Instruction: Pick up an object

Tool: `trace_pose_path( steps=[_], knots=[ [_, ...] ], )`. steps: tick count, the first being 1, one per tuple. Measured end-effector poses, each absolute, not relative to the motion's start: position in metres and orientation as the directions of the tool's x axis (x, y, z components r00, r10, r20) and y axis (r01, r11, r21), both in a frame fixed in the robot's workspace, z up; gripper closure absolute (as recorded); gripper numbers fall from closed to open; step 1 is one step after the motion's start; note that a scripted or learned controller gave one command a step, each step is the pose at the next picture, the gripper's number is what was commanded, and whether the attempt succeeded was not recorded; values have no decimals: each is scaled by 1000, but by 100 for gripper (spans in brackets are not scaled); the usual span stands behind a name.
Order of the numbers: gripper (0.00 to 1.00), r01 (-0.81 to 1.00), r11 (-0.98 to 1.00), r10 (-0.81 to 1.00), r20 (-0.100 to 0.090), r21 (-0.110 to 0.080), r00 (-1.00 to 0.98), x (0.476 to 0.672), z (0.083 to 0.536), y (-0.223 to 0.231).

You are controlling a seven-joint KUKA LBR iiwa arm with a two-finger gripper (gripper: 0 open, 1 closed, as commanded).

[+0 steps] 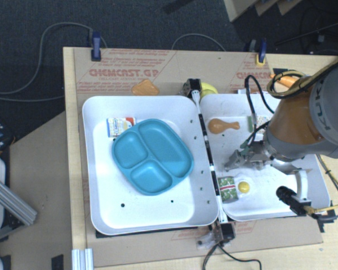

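arm (301, 122): reaches in from the right, low over the right bin (259, 210).
gripper (236, 159): finger state cannot be determined; nothing visibly held.
yellow ball (244, 187): right bin, beside a green packet (227, 189), near the gripper.
orange drumstick (221, 126): right bin, far end.
blue tray (152, 155): left bin (101, 207), beside a small carton (119, 125).

The arm (304, 122) covers much of the right bin (259, 210) and runs off the right edge; the gripper (242, 159) looks blurred.
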State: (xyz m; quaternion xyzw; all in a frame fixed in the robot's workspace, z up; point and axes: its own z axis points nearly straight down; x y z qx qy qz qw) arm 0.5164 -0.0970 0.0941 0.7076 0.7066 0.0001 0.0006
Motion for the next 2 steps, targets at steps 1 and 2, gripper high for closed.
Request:
trace_pose_path(
  steps=[1,2],
  knots=[
    [0,1000,-5,1000,-7,6,5,564,113,-183],
    [0,1000,6,1000,2,2,-6,626,83,-126]
  ],
)
